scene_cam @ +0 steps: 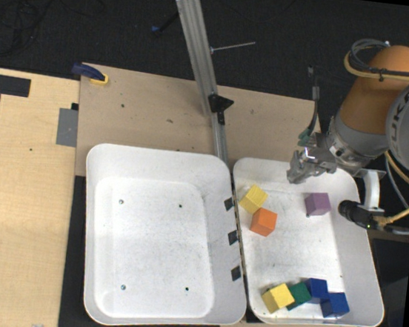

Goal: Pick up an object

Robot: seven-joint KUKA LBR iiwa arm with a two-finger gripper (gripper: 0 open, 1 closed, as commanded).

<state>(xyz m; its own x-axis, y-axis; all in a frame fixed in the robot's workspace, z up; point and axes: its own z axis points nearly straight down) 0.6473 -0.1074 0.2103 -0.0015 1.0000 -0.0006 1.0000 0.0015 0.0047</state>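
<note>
In the right bin (357, 254) lie several blocks. A purple block (318, 204) sits near the far side, with a yellow block (254, 198) and an orange block (263, 222) touching each other at the left. At the near edge a second yellow block (277, 296), a green block (298, 294) and two blue blocks (326, 298) are clustered. My gripper (302, 170) hangs over the far end of the right bin, up and left of the purple block, and nothing shows between its fingers.
The left bin (112, 184) lies beside the right one. An aluminium rail (201, 61) slants down to the divide between the bins. Black cabling and a fitting (366, 215) sit at the right bin's right rim.
</note>
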